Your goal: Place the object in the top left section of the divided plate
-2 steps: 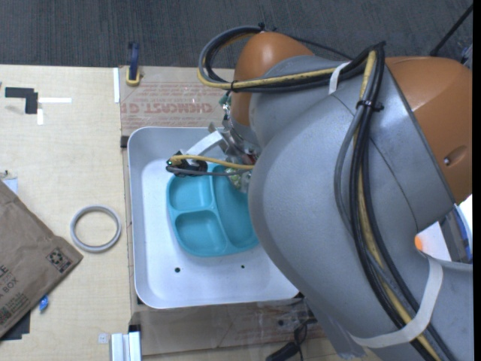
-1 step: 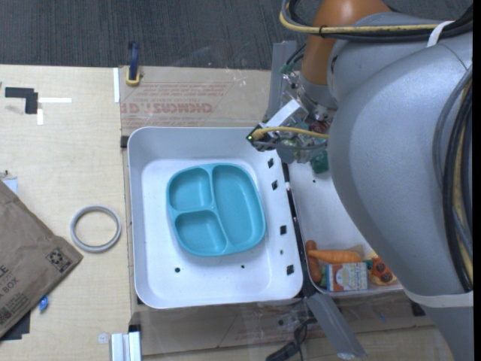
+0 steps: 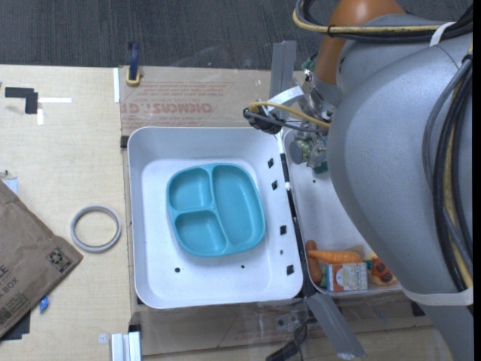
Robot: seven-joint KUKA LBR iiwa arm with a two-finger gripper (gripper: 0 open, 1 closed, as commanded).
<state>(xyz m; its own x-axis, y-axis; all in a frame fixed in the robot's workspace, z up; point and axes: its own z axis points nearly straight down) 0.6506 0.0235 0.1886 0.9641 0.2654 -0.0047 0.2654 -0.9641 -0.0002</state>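
Wooden bench, two white bins; blue divided plate sat in left bin. Arm over right bin, pick stage; gripper state unclear. Carrot, carton in right bin; next: grasp obj., carry to plate's top-left section.

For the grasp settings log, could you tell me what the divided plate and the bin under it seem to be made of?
The divided plate looks like moulded plastic: uniform turquoise, smooth rounded ridges, a soft sheen. The left bin looks like thin white plastic or coated sheet, matte, with rounded corners; the view leaves that open.
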